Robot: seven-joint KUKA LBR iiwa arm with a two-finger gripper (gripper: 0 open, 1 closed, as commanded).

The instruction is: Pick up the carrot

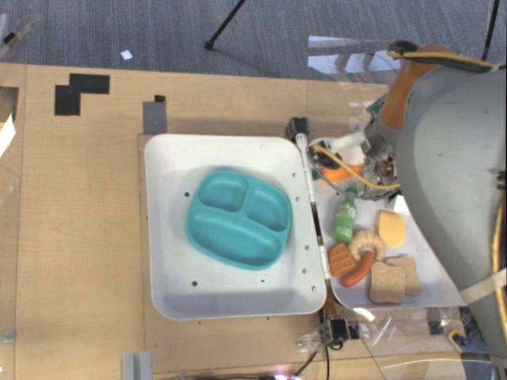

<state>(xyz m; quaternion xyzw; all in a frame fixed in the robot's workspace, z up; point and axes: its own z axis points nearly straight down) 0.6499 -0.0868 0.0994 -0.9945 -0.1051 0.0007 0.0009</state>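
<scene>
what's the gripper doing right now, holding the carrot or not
Gripper: down in the right bin by the carrot; whether it has a grip cannot be told.

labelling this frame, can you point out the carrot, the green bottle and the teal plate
carrot (342, 174): camera view, on its orange middle, top of the right bin
green bottle (344, 220): camera view, on its body
teal plate (238, 245): camera view, on its long front compartment, left bin

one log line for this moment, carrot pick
arm: over right bin | gripper: by carrot at far end | grasp: unclear | left bin: teal plate
</scene>
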